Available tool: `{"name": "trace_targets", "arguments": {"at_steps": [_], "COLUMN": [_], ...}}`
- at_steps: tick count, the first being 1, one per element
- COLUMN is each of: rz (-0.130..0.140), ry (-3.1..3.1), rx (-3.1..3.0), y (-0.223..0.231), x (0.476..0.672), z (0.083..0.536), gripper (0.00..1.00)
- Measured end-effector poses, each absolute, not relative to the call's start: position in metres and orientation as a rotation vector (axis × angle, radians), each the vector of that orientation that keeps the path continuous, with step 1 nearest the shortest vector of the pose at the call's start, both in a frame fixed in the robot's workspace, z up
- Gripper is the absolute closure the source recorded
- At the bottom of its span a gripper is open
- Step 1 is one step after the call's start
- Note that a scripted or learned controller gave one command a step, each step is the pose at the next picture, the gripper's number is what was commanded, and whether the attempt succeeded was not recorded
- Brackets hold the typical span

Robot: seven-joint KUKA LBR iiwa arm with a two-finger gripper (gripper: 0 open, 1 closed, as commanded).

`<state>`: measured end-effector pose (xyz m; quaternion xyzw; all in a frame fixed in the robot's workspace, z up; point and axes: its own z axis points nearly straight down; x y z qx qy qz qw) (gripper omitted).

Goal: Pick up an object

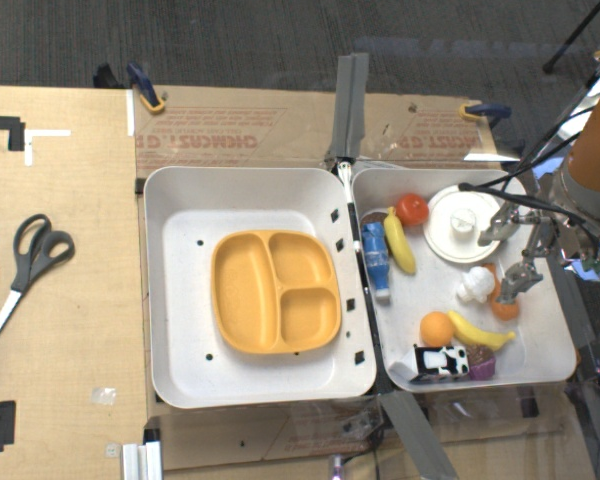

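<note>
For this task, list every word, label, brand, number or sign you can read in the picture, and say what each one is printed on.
Red print in several rows on the cardboard sheet behind the two bins: it appears upside down from this view and is too blurred to read.
Blue bottle in the right bin: any label is too small to read.
Black-and-white box: no legible text.
Nothing else bears lettering.

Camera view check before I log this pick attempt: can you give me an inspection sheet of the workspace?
Surface: two white bins side by side on a wooden bench.
Job's things: right bin holds two bananas, a tomato, an orange, a blue bottle, a white dish.
Clutter: yellow divided tray in left bin; scissors on bench.
Grippers: gripper low over right bin.
Cables: black cables along arm.
Surroundings: dark floor.
</note>
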<state>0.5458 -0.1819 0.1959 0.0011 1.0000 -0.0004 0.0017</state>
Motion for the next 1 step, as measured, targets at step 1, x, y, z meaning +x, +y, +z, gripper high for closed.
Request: {"name": "trace_targets", "arguments": {"at_steps": [1], "rz": [0.0], "ry": [3.125], "rx": [0.288], "y": [-0.1303], "x": [0.5188], "z": [0.0922], "gripper": [0.0]}}
